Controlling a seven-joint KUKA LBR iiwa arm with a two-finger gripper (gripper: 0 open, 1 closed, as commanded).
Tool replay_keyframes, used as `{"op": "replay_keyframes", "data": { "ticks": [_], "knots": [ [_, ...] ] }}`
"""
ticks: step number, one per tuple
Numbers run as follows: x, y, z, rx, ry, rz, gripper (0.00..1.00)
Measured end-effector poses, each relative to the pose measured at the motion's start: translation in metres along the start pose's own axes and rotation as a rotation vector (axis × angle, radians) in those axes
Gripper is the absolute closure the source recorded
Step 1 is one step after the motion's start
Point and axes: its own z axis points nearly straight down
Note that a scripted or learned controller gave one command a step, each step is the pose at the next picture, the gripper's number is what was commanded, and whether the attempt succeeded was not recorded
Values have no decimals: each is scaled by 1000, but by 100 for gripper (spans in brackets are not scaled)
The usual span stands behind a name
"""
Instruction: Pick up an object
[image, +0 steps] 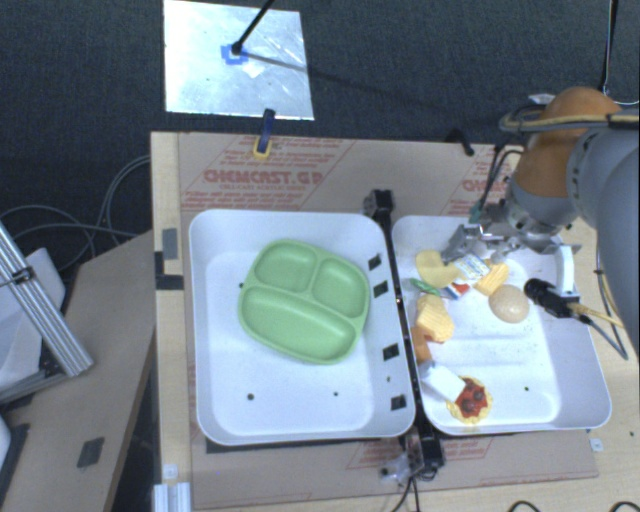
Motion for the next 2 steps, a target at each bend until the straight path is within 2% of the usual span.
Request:
{"op": "replay_keyframes", "data": {
  "ticks": [1,2],
  "knots": [
    [1,3,24,-10,0,-2,0],
    [1,3,13,-10,-1,-3,100]
  ]
}}
